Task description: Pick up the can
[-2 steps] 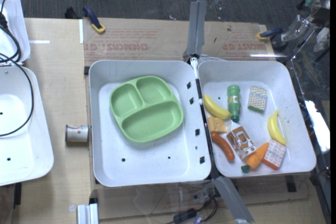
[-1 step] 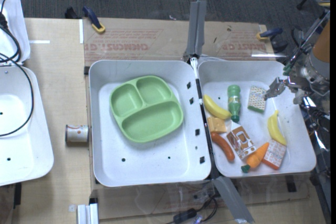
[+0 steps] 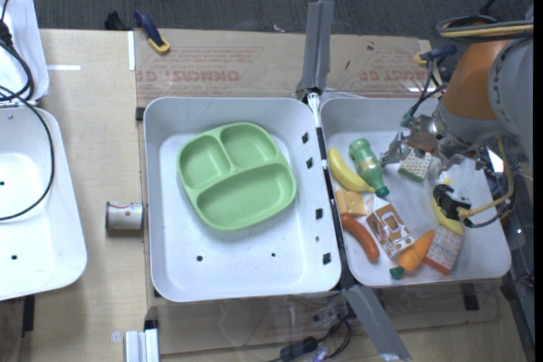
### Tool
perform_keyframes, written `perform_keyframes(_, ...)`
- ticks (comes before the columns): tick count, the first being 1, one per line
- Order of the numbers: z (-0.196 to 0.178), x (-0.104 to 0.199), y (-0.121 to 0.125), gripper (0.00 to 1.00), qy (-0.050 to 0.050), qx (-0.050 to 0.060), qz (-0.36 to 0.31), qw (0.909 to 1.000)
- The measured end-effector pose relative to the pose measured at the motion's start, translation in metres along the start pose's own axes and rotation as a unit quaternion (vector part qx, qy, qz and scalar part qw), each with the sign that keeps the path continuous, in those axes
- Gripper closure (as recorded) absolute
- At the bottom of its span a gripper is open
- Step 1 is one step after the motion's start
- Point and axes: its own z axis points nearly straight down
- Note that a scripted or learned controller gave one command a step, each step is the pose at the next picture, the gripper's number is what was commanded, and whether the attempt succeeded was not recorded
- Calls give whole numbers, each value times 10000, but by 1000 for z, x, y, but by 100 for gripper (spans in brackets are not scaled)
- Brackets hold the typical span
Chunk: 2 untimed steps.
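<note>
I saw the grey arm [image 3: 509, 89] with its orange band [image 3: 471, 85] reach in from the right of the frame, over the right bin [image 3: 484, 263]. Its claw [image 3: 416, 155] hung low in the upper middle of that bin, right above a small pale packet with green marks [image 3: 414, 168]. I could not tell how the claw was set, because the metal parts were too small and tangled to read.

The can [image 3: 125, 216] lay on its side on the wooden bench, just left of the left bin [image 3: 161, 182], at the middle left of the frame. It looked like a short shiny tube with a reddish spot on its end.

In the left bin sat a smooth green plate [image 3: 237, 175] with three curved parts. The right bin held a curved yellow banana [image 3: 344, 171], a green bottle [image 3: 367, 161], a long orange-red sausage [image 3: 360, 236], a pointy orange carrot [image 3: 413, 253] and a flat printed box [image 3: 390, 229].
</note>
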Motion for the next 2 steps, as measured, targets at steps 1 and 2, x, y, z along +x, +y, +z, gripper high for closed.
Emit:
perform_keyframes(1, 0, -37, 37, 0, 41, 22, 107, 9999)
perform_keyframes(2, -1, -25, 73, 0, 48, 8, 217, 9998)
